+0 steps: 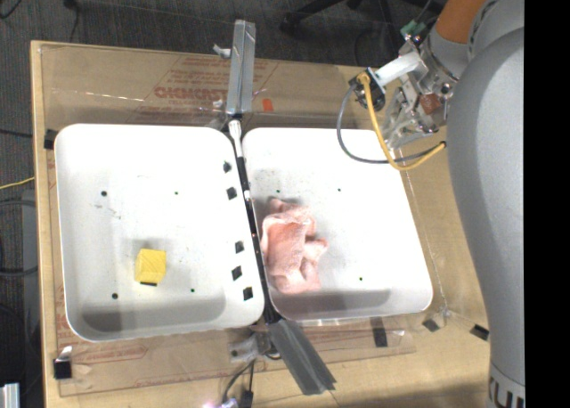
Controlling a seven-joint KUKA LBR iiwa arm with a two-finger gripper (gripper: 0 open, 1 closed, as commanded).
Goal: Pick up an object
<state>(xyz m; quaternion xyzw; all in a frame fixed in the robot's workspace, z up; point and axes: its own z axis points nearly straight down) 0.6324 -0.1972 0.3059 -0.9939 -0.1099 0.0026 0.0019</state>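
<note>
The gripper (411, 112) sits above the far right corner of the right bin (374, 219), clear of its contents; whether it is released or clenched cannot be told. A pink cloth (291, 246) lies against the right bin's left wall. A yellow block (150, 265) rests near the left bin's (107, 166) near edge.

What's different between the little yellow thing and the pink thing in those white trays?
The yellow block is small, boxy and bright; the pink cloth is clearly bigger, pale and crumpled with no firm shape. The block lies in the left bin, away from the walls; the cloth lies in the right bin, against the divider between the bins. Both rest on the bin floors, apart from the claw.
</note>
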